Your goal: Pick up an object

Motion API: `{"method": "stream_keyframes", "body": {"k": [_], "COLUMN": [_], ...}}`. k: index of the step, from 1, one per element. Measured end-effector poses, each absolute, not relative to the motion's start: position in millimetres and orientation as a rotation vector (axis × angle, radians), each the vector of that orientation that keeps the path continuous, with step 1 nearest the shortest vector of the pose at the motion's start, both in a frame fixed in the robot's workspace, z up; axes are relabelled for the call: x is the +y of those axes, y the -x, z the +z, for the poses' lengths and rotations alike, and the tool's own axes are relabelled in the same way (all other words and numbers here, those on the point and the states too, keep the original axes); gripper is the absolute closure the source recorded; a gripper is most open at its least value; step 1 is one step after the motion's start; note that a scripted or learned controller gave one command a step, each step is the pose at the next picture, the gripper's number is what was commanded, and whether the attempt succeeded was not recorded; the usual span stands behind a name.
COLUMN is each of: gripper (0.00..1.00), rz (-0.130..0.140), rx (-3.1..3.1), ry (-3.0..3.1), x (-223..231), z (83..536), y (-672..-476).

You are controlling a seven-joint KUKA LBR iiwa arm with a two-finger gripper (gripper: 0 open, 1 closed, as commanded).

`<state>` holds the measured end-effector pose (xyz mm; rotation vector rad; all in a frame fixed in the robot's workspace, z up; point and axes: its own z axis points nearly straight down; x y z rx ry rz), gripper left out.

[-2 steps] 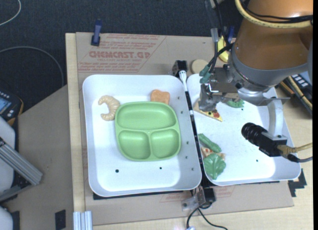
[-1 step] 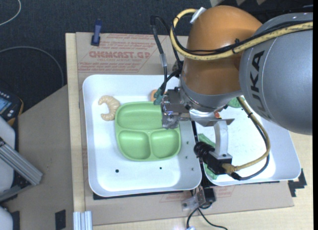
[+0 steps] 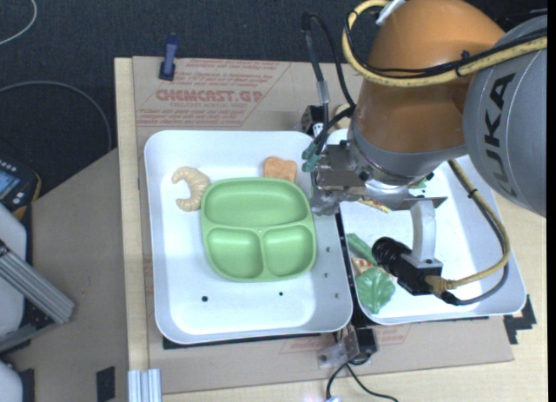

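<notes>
Objects for picking lie in both bins. In the left bin (image 3: 174, 305), a green plate (image 3: 258, 227) with three compartments sits near the middle, closer to the right edge. A beige croissant (image 3: 191, 187) curls just beside the plate's far left corner. A small orange piece (image 3: 280, 168) rests at the plate's far edge, touching it or nearly so, close to the bin's far right corner.

In the right bin (image 3: 486, 253), a green leaf (image 3: 375, 287) lies near the near left corner. A second green piece (image 3: 358, 247) lies just beyond it along the left edge. Small yellowish bits (image 3: 375, 206) peek out from under the wrist further along that edge; what they are cannot be told.

The gripper (image 3: 333, 180) hangs over the seam where the two bins meet, toward their far edges and near the orange piece. The wrist hides it from above, so whether it is open or closed cannot be told, and nothing can be seen held in it. The arm (image 3: 417, 79) covers much of the right bin's far half.

Both bins rest on a cardboard sheet (image 3: 208, 88) with red print. A blue clip (image 3: 168, 57) sits at the sheet's far left corner.
</notes>
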<state>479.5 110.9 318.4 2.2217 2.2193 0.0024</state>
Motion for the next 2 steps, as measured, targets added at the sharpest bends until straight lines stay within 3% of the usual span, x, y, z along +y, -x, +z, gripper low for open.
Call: {"method": "stream_keyframes", "body": {"k": [1, 2], "gripper": [1.0, 1.0], "rz": [0.004, 0.005], "rx": [2.221, 2.221], "ry": [-2.218, -2.219], "x": [116.0, 135.3], "z": [391.1, 432.6], "y": [-479.6, -479.6]}}
